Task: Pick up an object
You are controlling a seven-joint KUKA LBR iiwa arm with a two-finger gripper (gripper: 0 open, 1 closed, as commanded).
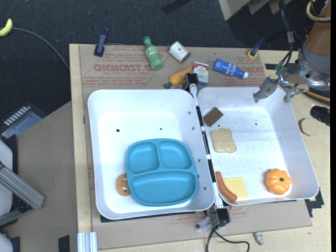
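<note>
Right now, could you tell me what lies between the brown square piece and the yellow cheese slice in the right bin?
In the camera view, a beige bread slice lies between the brown square piece and the yellow cheese slice.

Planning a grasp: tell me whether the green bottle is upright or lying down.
Lying down. The green bottle rests on its side on the board behind the bins, cap pointing away from them.

The gripper [275,90] hovered over the right bin's [294,140] far right corner, holding nothing. That bin held a brown tile [212,116], a cracker [223,140], a sausage [226,188] beside a cheese slice [236,187], and a pumpkin [277,181]. The left bin [105,135] held a blue tray [160,171] covering part of a pretzel [123,185].
</note>
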